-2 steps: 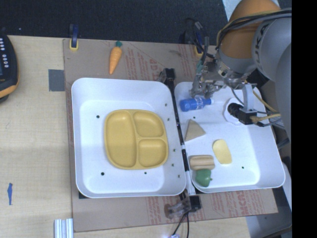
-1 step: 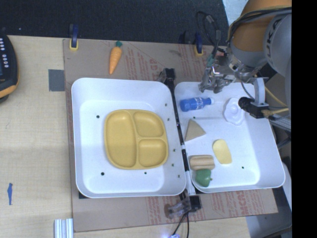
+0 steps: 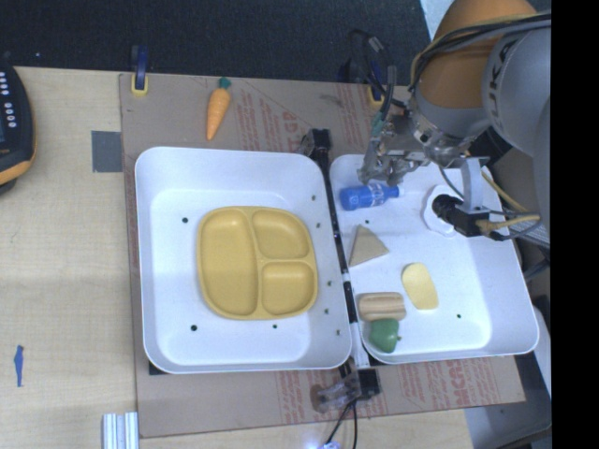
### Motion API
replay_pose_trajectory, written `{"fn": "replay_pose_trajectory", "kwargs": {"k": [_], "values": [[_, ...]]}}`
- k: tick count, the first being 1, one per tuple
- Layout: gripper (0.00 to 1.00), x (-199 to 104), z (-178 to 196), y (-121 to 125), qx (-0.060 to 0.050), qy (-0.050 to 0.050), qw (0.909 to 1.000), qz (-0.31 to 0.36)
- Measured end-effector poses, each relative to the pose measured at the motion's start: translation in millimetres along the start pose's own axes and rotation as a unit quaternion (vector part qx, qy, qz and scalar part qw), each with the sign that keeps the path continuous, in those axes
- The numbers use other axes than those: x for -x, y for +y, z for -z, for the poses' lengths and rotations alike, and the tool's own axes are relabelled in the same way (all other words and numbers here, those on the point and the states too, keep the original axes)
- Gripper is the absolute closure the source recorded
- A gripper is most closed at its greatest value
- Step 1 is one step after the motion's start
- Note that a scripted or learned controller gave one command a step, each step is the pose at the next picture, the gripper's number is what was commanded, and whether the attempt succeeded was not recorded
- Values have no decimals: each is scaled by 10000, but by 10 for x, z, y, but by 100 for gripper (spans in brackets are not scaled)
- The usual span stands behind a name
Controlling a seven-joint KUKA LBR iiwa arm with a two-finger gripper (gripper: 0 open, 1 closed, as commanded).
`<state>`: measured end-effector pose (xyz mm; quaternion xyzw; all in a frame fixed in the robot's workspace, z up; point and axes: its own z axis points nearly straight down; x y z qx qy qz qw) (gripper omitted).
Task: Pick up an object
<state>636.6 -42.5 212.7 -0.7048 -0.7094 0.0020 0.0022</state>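
My gripper [image 3: 377, 174] hangs over the far left corner of the right bin [image 3: 487, 330], with the arm reaching in from the right. Directly beneath it a small blue bottle-shaped piece [image 3: 363, 196] lies on its side on the bin floor. The gripper's tip meets the top of that blue piece in this view. Whether it touches is unclear. Nearer the front of the same bin lie a tan wedge [image 3: 367, 246], a pale yellow oval [image 3: 420, 285], a tan wooden block [image 3: 381, 305] and a green piece [image 3: 382, 336].
The left bin [image 3: 164, 185] holds a yellow divided plate [image 3: 257, 260]. An orange toy carrot [image 3: 217, 108] lies on the brown board behind the bins. A dark device [image 3: 14, 124] sits at the bench's left edge.
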Motion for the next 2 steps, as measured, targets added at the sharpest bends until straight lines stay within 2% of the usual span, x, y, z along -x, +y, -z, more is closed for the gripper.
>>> {"fn": "replay_pose_trajectory", "kwargs": {"k": [1,2], "values": [[100,243,-169,24,0,-8,10000,-23],[100,-189,-47,-153,-3,1,10000,4]]}}
